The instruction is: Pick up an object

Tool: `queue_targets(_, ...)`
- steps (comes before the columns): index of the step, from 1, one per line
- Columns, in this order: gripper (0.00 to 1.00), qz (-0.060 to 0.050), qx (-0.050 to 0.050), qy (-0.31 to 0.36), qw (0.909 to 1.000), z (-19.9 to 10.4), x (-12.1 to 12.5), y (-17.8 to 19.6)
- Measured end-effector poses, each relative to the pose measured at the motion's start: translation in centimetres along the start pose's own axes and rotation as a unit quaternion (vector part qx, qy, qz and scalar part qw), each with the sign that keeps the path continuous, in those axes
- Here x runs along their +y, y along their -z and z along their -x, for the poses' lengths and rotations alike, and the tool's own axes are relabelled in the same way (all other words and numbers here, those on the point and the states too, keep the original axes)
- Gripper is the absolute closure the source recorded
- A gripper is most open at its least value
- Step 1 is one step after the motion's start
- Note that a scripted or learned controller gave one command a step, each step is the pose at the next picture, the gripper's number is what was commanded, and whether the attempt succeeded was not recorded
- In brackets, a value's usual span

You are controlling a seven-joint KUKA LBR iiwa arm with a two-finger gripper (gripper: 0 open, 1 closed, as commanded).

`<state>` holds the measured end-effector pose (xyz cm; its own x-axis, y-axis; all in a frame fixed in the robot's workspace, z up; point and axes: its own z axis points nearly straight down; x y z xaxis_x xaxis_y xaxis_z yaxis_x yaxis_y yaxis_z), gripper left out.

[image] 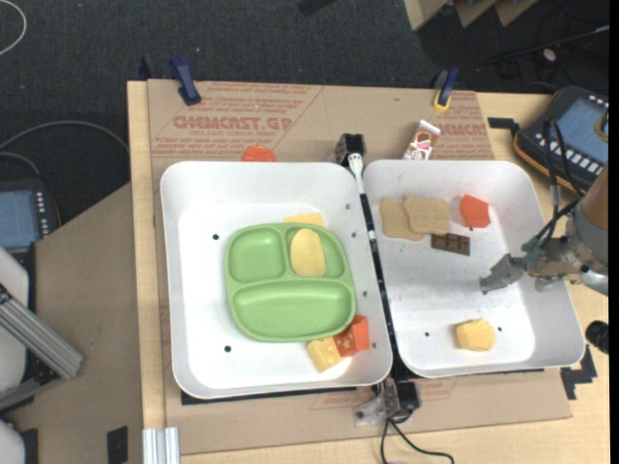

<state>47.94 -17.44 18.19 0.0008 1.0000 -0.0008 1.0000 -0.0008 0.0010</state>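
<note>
My gripper (497, 276) reaches in from the right and hangs low over the right bin (426, 346), with nothing visible in it. A yellow cheese wedge (475, 334) lies just below and left of it, near the bin's front. Toward the bin's back lie two tan bread-like slices (414, 217), a small brown bar (450, 244) and an orange-red block (474, 211). In the left bin (193, 201) a green divided plate (280, 307) holds a pale yellow piece (308, 253) in its upper right compartment. A yellow block (324, 354) and an orange-red block (354, 336) rest against the plate's lower right rim.
A small red-and-white packet (422, 141) and an orange disc (257, 154) lie on the cardboard behind the bins. Blue clamps (184, 79) hold the board's back edge. A black handheld unit (571, 138) sits at the far right. Cables trail beside the arm.
</note>
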Motion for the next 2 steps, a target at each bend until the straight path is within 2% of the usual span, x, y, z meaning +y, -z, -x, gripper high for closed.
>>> queue_targets(1,0.0,0.002,-0.001,0.003,1.0,3.0,11.8,-8.6)
queue_targets(2,0.0,0.003,-0.001,0.003,1.0,0.0,17.4,-9.7)
